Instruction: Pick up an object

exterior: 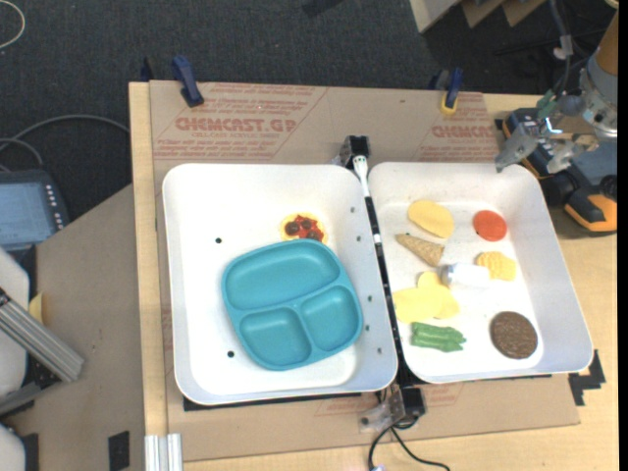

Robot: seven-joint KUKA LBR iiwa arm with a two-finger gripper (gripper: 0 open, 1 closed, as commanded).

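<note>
Hovering beyond the top right corner of the right bin, the gripper hangs over the bench edge with its fingers spread apart and nothing between them. Below it the right bin holds the food pieces: a yellow chip-shaped piece near the top, an orange-red round to its right, a tan cone just below, a small yellow corn piece, a white bottle-like item touching a flat yellow slice, a green bean pod and a brown round patty toward the front. In the left bin lies a blue three-compartment tray, tilted, with a small red and yellow pizza piece just beyond its far edge. Both bins rest on a cardboard sheet clamped to the bench.
</note>
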